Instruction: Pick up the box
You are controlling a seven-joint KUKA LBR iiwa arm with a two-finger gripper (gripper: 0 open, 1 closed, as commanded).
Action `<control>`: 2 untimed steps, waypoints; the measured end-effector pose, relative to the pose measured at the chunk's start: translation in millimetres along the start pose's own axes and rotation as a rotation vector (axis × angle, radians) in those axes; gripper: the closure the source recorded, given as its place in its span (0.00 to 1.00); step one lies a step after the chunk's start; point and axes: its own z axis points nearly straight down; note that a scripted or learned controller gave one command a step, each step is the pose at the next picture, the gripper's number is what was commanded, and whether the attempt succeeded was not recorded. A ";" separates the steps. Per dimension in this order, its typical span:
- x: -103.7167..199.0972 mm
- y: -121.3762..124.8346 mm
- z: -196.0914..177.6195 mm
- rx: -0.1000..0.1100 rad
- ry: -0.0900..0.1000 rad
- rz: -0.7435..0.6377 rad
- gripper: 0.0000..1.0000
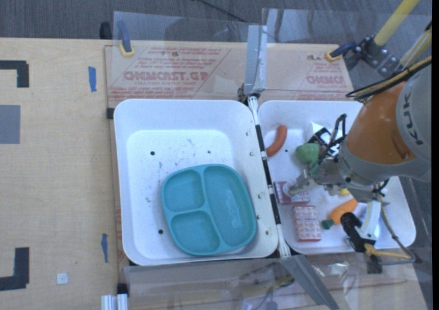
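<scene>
Pink and white, the box (306, 223) lies flat near the front edge of the right bin (405, 230), with an orange piece (341, 210) just beside it on the right. Over in the left bin (130, 164) sits a teal divided tray (208, 208). Just behind the box the gripper (300, 186) hangs low, apart from it; whether its fingers are open or closed I cannot tell from here. Farther back lie a green lump (307, 153), possibly a toy vegetable, and a small sausage (276, 140), on the wooden tabletop (55, 164).
</scene>
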 end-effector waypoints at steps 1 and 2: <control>0.2 -22.8 14.0 -0.001 0.004 0.253 0.00; -0.9 -21.1 3.0 -0.007 0.003 0.257 1.00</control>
